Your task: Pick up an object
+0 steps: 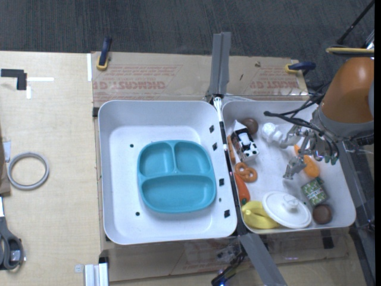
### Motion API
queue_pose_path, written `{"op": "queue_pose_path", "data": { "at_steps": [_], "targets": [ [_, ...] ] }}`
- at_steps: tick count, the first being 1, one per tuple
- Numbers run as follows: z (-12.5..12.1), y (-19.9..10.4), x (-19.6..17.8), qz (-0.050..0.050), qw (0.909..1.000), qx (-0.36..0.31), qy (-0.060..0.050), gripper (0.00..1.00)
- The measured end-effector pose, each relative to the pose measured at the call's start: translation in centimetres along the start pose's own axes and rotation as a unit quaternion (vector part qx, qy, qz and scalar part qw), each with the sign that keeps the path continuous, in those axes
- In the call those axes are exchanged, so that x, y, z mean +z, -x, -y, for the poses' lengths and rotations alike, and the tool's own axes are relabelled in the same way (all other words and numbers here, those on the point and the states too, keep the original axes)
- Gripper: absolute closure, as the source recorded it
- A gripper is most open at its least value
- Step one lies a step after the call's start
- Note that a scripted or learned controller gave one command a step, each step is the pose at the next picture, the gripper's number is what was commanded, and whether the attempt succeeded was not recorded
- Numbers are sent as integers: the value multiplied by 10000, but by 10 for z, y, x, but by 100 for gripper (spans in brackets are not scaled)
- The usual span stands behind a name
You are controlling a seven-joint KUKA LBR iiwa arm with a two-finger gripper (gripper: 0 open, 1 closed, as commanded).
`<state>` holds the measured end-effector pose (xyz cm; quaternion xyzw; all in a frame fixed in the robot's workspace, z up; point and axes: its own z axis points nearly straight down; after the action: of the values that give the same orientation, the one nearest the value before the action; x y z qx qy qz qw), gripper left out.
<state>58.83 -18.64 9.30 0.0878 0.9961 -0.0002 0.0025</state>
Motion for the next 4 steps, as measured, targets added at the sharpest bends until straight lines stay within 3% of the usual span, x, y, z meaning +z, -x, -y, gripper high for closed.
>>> {"op": "queue_pose_path", "data": {
  "at_steps": [2, 3, 4],
  "targets": [
    [10, -39, 0, -13, 9987, 513, -1, 0],
    [8, -39, 0, -12, 9929, 1191, -2, 0],
    [41, -60, 0, -21, 9782, 2077, 26, 0]
  ]
}}
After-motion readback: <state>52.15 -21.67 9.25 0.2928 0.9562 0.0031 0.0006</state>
